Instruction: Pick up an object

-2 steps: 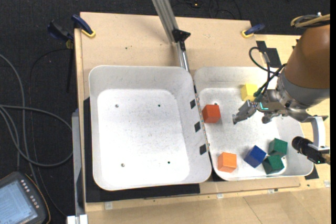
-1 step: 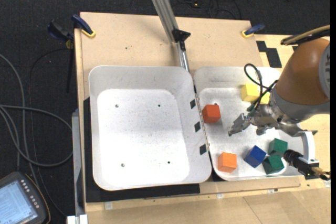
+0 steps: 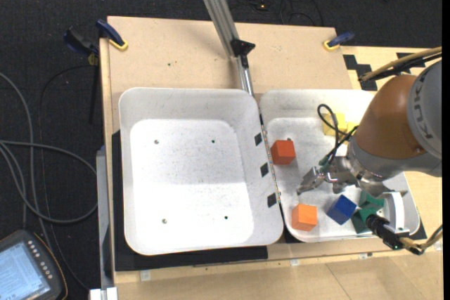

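Observation:
The right bin point(image 3: 295, 109) holds a dark orange cube point(image 3: 283, 151) near its left wall, a lighter orange cube point(image 3: 304, 216) at the front, a blue cube point(image 3: 343, 209) and a green piece point(image 3: 367, 216) at the front right. A yellow object point(image 3: 333, 124) lies at the back, partly behind the arm. My gripper point(image 3: 309, 184) hangs low over the bin's middle, between the two orange cubes and left of the blue cube. Its fingers point left and nothing shows between them.
The left bin point(image 3: 186, 168) lies beside the right one, divided by a ridge with black clips point(image 3: 266, 168). A metal pole point(image 3: 218, 3) slants in from the back. Blue and yellow clamps point(image 3: 109, 35) grip the wooden bench's far corners.

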